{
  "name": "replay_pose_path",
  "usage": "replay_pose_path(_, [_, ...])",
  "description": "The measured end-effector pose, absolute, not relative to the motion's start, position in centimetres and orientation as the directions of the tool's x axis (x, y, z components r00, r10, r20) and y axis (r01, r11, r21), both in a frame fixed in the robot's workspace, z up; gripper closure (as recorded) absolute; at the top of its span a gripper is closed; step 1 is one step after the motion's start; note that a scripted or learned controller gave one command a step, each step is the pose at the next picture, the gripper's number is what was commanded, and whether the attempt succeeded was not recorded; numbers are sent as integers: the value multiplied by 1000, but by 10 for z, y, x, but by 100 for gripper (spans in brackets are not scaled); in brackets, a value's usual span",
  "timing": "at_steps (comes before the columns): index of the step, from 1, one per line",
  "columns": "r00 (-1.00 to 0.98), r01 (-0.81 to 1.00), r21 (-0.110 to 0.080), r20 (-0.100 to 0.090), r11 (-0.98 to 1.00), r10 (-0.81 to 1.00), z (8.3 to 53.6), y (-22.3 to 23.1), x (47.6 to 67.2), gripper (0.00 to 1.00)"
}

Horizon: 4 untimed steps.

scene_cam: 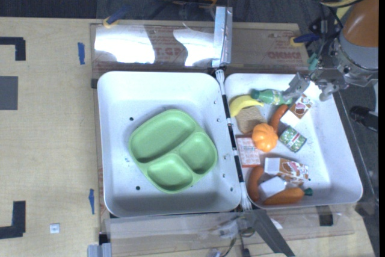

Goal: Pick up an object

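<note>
My gripper [312, 88] hangs over the back right part of the right bin [337, 147], fingers spread open with nothing between them. Just below it lies a small red and white carton [301, 108]. To its left are a green bottle [268, 95], a yellow banana [243, 105] and an orange sausage-shaped piece [279, 115]. An orange fruit [264, 136] rests mid-bin beside a brown bread piece [248, 120] and a green carton [293, 139]. Near the front lie a carrot [286, 195], a red sausage [255, 180] and another carton [294, 171].
The left bin [120, 105] holds a green divided plate [173, 149]. A red and white card [248, 151] lies by the divider between the bins. A cardboard wall with clear plastic [156, 45] stands behind the bins. Cables and stands crowd the back right.
</note>
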State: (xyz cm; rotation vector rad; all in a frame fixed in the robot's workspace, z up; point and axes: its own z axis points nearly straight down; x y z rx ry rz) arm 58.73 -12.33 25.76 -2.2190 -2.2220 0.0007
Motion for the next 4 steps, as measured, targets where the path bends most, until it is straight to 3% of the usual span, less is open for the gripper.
replay_pose_path(1, [53, 999, 6, 0, -53, 999, 97, -115, 590, 0])
replay_pose_path(2, [56, 998, 9, 1, -56, 998, 107, -115, 591, 100])
replay_pose_path(3, [149, 989, 0, -1, -149, 989, 134, -123, 613, 100])
replay_pose_path(4, [38, 999, 2, -1, -38, 999, 228, -82, 660, 100])
